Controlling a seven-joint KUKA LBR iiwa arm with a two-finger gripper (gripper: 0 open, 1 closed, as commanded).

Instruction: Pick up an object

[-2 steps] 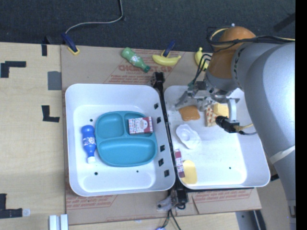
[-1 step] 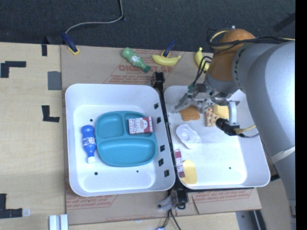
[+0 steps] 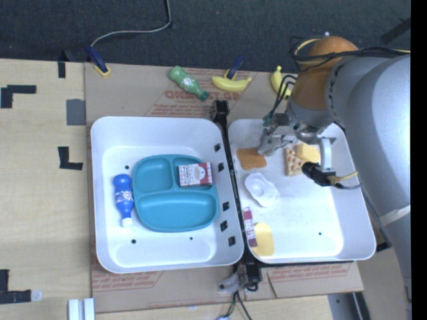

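Metal claw [image 3: 269, 141] hangs just above the toast slice [image 3: 251, 159]; its opening I cannot tell.

Left bin [image 3: 107, 179]: tray [image 3: 175, 193] at centre, carton [image 3: 195, 175] on tray, bottle [image 3: 123, 199] left of tray; right bin [image 3: 347, 239] right of tray.

One fixed camera here, mounted high over the bench [image 3: 40, 179] and tipped down at a slant. It takes in both white bins together, the left bin [image 3: 107, 139] and the right bin [image 3: 347, 225], with dark carpet [image 3: 200, 5] along the top. The arm [image 3: 373, 112] looms large, coming in from the right, nearest the lens. A moderate distance, whole workspace in frame.
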